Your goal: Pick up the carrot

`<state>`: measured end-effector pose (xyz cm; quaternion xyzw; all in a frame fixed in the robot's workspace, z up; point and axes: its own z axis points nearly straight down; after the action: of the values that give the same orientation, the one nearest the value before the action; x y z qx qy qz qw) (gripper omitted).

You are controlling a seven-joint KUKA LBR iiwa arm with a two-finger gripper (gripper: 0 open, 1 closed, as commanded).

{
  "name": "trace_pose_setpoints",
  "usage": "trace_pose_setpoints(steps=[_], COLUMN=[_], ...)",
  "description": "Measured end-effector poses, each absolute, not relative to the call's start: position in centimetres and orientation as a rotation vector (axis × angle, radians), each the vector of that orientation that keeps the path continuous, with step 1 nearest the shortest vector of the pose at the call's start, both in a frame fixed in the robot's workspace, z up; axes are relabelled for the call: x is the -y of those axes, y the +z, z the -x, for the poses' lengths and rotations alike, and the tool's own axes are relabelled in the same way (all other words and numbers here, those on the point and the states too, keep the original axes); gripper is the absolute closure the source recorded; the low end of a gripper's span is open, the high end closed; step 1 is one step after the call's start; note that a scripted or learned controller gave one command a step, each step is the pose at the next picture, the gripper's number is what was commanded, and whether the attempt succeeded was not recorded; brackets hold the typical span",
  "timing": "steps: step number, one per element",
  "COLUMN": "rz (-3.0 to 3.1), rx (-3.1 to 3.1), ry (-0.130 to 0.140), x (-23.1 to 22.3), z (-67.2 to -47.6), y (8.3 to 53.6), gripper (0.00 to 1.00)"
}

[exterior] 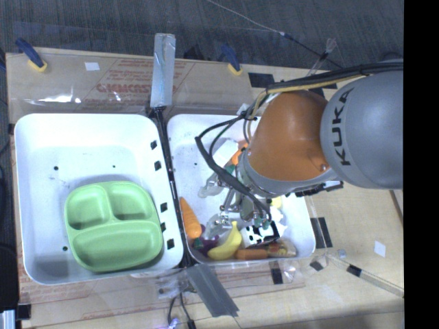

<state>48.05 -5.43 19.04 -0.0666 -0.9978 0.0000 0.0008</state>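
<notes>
Carrot (190, 217) lies in the right bin (185, 136), tight against its left wall near the front-left corner, long axis roughly along that wall, tapering toward the back. It is free on the bin floor, nothing gripping it. Gripper (236, 214) hangs low over the front half of the same bin, to the right of the carrot and apart from it; can't tell from this angle how the pincer is set, since wrist hardware and cables hide the tips. For a clean pick I'd shift left until centred over the carrot's thicker middle, turn the jaws to close across its width, then come straight down. Main problem is the wall: the finger on that side has almost no room, so it may ride the rim or push the carrot instead of straddling it. Clutter at the front edge is the second risk: a banana (230, 244) sits just beside the carrot's front end, with a dark purple item between them and a reddish-brown piece along the front wall. Left bin (41, 136) carries a green divided plate (113, 225), well clear of the job.
</notes>
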Motion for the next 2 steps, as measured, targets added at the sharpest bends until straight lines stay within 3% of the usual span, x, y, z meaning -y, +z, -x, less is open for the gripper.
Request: trace_pose_setpoints(steps=[1,2], rz=[0.226,0.082], rx=[3.136,3.135], ry=[0.001,-0.001], x=[8.3,9.5], z=[-49.4,-51.3], y=[19.2,13.8], gripper=[0.0,0.0])
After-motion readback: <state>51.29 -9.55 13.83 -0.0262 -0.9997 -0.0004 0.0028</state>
